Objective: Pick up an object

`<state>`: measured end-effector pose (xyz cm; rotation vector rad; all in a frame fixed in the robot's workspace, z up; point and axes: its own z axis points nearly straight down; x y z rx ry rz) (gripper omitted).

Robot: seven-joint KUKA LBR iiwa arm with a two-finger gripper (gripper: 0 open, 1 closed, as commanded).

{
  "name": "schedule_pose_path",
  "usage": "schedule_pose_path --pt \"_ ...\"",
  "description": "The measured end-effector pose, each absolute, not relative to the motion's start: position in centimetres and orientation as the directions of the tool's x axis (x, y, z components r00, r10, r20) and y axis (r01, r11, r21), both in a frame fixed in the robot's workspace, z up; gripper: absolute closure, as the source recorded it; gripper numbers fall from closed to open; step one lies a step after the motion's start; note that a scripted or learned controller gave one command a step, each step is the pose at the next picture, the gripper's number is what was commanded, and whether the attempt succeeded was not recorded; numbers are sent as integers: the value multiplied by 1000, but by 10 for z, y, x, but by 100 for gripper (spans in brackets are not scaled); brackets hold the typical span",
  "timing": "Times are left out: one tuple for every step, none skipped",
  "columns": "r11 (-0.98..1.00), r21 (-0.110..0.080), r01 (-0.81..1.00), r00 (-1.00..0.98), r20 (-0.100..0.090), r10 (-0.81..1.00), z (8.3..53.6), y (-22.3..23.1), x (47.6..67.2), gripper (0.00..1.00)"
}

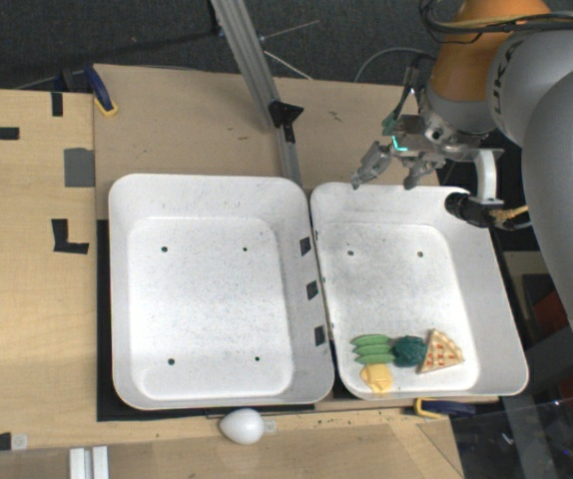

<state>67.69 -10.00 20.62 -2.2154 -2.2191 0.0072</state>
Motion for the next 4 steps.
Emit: schedule_pose_path --pt "3 -2 1000 -3 -1 1000 210 -100 678 0" --pt "1 -7 1000 -1 -1 1000 164 -105 672 0" --pt "2 -7 1000 -2 -1 1000 112 -98 663 0" --pt "2 -4 1000 -2 -2 1000 87 -98 662 0"
